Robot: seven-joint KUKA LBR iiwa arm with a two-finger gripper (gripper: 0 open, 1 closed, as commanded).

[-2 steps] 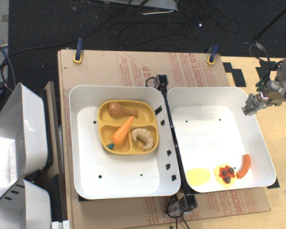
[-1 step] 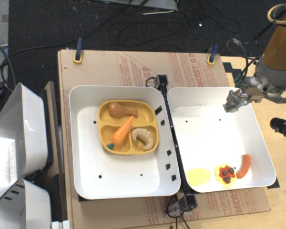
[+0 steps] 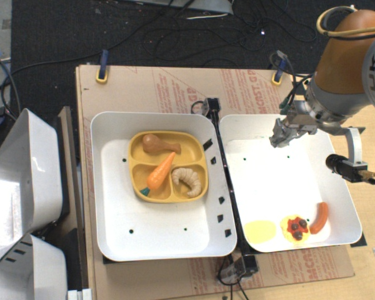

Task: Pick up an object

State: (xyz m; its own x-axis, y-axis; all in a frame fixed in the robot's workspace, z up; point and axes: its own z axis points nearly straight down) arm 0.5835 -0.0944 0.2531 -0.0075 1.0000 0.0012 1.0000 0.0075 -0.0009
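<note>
Gripper [image 3: 281,137] is hovering over the upper part of the right bin [image 3: 250,127]; grip state cannot be told. Nothing visible in its grasp. Sausage [image 3: 319,218], orange-red and slightly curved, is lying at the lower right, beside a small pizza piece [image 3: 295,227] and yellow disc [image 3: 260,231].

glossy white plastic bins [image 3: 112,230] on a matt cardboard sheet [image 3: 175,86] — smooth yellow plastic tray [image 3: 136,147].
</note>
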